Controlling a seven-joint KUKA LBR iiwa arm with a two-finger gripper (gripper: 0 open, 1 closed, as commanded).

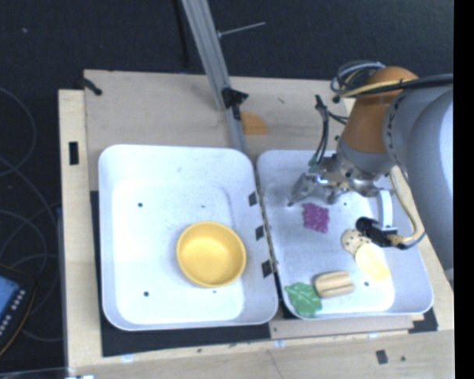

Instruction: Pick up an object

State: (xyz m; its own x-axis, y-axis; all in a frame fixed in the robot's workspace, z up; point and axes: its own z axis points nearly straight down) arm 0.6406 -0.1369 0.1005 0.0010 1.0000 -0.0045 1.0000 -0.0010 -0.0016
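Observation:
My gripper hangs over the upper middle of the right bin, its fingers spread open with nothing between them. Just below it a purple bunch-like object lies on the bin floor, apart from the fingertips. Lower down in the same bin are a tan roll, a green leafy piece, a pale yellow object and a small round tan piece. The left bin holds a yellow bowl.
A grey metal post slants up from the gap between the bins at the back. A small orange item lies on the bench behind the bins. The arm's body and cables overhang the right bin's right side.

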